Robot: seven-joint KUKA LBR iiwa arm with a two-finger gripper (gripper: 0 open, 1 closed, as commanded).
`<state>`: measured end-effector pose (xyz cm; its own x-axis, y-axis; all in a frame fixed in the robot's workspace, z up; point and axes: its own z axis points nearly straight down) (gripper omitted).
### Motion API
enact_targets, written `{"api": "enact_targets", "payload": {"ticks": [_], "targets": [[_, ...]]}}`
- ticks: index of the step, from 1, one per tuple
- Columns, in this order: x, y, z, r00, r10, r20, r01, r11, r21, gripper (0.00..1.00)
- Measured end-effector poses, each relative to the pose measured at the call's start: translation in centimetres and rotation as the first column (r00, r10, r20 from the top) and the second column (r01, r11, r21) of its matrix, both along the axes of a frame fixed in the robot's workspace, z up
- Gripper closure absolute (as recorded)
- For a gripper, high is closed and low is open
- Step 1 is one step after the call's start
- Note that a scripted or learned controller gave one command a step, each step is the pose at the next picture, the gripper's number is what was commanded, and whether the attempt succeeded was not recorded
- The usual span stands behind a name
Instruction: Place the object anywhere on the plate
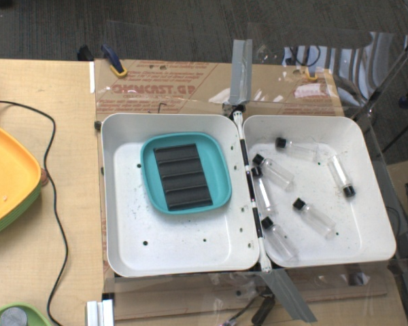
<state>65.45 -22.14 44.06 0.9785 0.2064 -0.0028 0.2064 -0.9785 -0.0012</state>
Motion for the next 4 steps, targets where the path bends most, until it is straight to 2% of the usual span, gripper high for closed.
{"api": "enact_targets", "payload": {"ticks": [4], "targets": [[-0.04,-0.01,-0.14,1.0,-0.002,-0.002,0.002,1.0,0.0,0.0]]}}
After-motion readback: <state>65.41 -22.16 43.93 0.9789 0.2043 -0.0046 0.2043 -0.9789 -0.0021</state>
